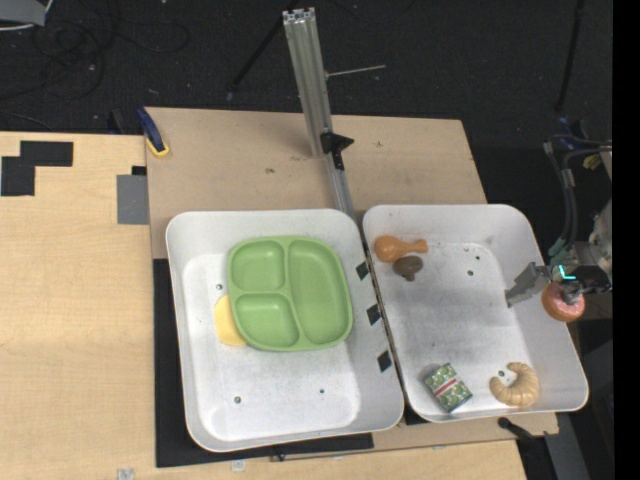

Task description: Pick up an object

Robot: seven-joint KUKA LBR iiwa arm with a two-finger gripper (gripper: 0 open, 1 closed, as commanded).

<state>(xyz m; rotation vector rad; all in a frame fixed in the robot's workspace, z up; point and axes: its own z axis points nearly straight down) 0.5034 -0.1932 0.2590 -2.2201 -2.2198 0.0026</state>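
Croissant [516, 384] in right bin [470, 308]; end effector [545, 280] perhaps unladen.

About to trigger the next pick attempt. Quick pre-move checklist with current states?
1. Targets present in right bin: ok. Croissant, green packet, orange gourd-shaped toy and brown lump.
2. Targets spaced for a clean grasp: croissant and packet ok; toy and lump touching, not ok.
3. Hand at the right bin's right rim, nothing seen between its fingers: ok.
4. Finger opening: cannot tell.
5. Pink donut-like object on the rim beside the hand: collision risk, not ok.
6. Left bin: green divided plate covers a yellow item; poor target, not ok.
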